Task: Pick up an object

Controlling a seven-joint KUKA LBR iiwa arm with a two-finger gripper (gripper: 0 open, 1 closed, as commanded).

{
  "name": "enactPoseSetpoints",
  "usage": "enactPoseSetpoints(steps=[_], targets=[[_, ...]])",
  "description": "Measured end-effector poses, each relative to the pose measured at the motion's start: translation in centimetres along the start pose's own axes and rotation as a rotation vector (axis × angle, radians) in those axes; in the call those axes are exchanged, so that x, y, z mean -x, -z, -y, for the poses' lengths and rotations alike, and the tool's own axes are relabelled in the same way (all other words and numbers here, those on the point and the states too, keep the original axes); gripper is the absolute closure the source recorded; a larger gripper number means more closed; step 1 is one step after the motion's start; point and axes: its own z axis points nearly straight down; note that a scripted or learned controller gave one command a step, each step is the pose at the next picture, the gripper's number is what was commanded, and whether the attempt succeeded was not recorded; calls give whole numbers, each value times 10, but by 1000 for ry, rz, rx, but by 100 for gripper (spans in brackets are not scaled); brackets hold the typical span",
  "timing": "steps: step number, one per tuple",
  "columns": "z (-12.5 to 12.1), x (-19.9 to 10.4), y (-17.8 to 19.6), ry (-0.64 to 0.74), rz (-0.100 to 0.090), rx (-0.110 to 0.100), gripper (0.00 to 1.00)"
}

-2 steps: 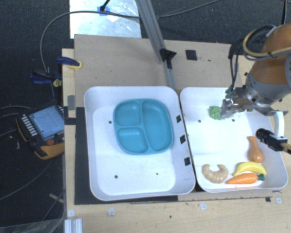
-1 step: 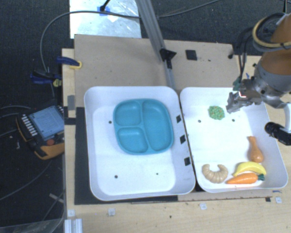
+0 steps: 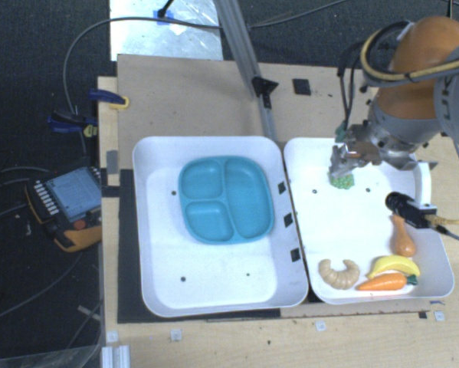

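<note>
The gripper [image 3: 342,162] is reaching down over the right bin [image 3: 321,228], directly above a small green broccoli floret [image 3: 341,180]; whether it is touching the floret is unclear. The floret is bumpy and roundish, showing no clear long axis. A croissant [image 3: 339,273], banana [image 3: 395,265] and carrot [image 3: 382,283] are lying along the bin's near edge.

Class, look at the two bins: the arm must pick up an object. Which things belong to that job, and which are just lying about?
Belonging to the job:
tool
green broccoli piece
croissant
banana
carrot
orange squash-shaped toy

Just lying about:
blue divided plate in the left bin
handheld device off the bench
clamps at the bench edge
</note>
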Motion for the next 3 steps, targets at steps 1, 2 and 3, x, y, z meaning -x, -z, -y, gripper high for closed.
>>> enactPoseSetpoints(steps=[1,2,3], targets=[[-13,-57,-9,2,-1,0,100],[-25,-109,-5,2,-2,1,100],[-22,-154,-5,1,-2,0,100]])
